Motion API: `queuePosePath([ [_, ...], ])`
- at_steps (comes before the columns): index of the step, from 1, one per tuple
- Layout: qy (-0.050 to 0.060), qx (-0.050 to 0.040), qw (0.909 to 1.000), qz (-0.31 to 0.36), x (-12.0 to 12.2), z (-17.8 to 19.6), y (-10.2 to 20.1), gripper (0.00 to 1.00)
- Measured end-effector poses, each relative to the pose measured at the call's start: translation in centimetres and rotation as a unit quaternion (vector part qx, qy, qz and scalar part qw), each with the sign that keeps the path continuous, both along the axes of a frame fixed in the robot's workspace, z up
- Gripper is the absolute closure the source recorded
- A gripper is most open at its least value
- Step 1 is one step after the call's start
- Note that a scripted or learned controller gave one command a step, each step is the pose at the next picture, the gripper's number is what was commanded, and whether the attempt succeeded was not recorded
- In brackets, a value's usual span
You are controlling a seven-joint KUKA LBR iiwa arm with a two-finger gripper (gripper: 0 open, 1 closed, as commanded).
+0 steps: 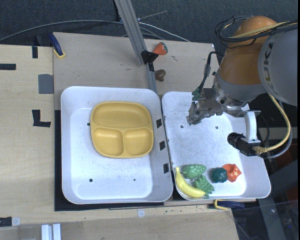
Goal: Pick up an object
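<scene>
The pincer (194,115) hangs over the right bin's (216,139) upper part; whether it's spread, I can't tell. A banana (186,186) lies well apart, near the bin's front.

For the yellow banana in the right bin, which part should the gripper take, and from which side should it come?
Probably the banana at its middle, from straight above. It lies flat along the bin's near-left corner, curved, with green pieces touching its right side. Fingers across the narrow width there would likely fit best; the wall crowds the left.
</scene>
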State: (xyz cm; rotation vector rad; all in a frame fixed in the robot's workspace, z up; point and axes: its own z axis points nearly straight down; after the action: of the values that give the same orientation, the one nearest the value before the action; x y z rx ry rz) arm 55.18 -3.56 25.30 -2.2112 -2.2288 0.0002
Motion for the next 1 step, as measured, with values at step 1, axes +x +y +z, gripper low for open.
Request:
queuePosePath([
  [1,0.000,0.0003,1.0000,0.000,0.65,0.29,5.87,1.00],
])
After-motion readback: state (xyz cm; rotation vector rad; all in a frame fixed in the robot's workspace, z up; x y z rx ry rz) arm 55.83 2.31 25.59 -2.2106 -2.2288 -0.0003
